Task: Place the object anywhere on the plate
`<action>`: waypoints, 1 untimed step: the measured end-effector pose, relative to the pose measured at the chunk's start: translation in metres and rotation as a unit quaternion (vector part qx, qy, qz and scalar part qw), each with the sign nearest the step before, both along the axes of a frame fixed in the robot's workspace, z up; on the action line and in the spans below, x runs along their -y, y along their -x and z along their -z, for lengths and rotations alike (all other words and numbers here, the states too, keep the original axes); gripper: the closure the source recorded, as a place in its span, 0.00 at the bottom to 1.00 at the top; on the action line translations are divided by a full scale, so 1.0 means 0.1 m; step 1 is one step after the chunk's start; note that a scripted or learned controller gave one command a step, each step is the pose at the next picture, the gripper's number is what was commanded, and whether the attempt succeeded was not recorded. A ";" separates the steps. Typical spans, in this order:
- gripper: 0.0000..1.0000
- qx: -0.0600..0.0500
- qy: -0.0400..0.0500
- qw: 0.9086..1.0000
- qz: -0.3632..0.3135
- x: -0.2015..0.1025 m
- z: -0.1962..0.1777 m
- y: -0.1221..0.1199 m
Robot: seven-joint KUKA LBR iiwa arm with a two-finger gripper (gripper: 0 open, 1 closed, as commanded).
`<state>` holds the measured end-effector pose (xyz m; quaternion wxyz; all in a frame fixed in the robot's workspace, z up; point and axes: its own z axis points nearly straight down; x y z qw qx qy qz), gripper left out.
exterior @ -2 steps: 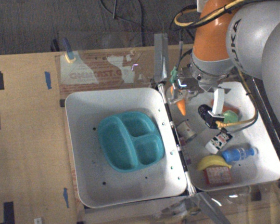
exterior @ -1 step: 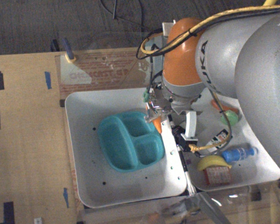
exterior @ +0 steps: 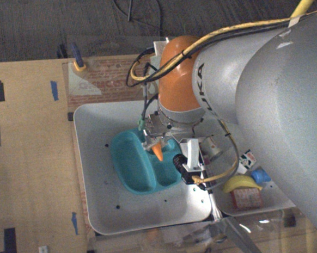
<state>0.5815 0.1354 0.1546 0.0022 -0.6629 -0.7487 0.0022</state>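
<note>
A teal divided plate (exterior: 135,164) lies in the left white bin (exterior: 96,172). My gripper (exterior: 153,144) hangs over the plate's right part, under the orange wrist band. A small orange carrot-like object (exterior: 158,151) sticks out from between the gripper's fingers, its tip pointing down toward the plate. The gripper is shut on it. The arm's wrist hides the plate's upper right edge.
The right bin (exterior: 252,208) holds a yellow banana (exterior: 240,184), a red box (exterior: 246,198), a blue item (exterior: 259,175) and a small white card (exterior: 248,158). The big grey arm covers most of that bin. Yellow cables run along the arm.
</note>
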 end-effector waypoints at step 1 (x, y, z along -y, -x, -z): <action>0.00 0.001 0.000 1.000 0.001 0.01 0.00 0.00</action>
